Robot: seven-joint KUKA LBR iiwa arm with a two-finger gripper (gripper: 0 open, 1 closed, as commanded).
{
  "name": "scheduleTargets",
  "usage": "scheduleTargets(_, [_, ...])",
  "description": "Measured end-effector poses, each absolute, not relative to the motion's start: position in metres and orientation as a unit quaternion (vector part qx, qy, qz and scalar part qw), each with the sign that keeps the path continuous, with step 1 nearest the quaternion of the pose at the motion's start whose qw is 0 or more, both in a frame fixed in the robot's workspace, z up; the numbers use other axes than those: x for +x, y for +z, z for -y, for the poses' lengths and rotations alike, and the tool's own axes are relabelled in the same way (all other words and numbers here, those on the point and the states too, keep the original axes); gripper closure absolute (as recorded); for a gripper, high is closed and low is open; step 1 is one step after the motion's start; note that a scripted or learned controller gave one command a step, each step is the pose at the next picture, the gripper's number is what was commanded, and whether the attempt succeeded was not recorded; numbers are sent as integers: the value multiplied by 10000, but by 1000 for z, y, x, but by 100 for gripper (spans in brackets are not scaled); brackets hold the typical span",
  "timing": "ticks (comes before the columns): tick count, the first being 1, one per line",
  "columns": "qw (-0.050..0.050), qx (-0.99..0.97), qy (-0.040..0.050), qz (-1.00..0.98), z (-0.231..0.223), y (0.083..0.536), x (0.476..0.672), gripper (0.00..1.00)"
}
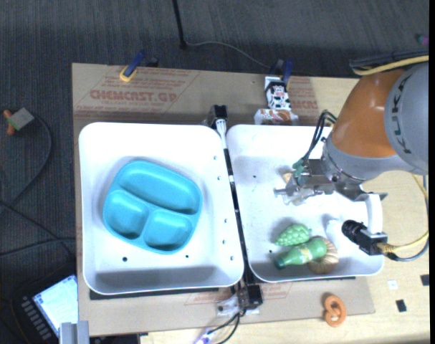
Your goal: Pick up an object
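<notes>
Green toy bottle (301, 254) right bin (260, 156); fingers (294, 190) above, apart.

Brown bench (167, 95) bearing two white bins (92, 192)

I see two white bins, and the left bin (95, 149), far from my silver claw (294, 189), has a bright blue tray (153, 205) in it. In the right bin (256, 142), just below the claw, lie a light green bumpy toy (294, 234), a dark green bottle (301, 255) and something tan (326, 258), and a small orange ring (335, 309) sits lower down on the pale wood bench (403, 314). My arm (389, 120) is grey with an orange band, the board (160, 95) under the bins is brown with red letters, and the floor (59, 20) is dark grey.
</notes>
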State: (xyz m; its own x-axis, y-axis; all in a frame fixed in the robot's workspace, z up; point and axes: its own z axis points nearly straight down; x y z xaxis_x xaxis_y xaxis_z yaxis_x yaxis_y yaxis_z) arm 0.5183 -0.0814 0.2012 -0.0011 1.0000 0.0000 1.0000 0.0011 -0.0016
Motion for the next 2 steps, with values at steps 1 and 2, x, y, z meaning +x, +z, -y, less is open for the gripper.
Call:
scheduleTargets(1, [-3, -7069, 6, 7073, 110, 203, 560, 100])
scheduleTargets(2, [2, -7070, 5, 7072, 59, 220, 485, 100])
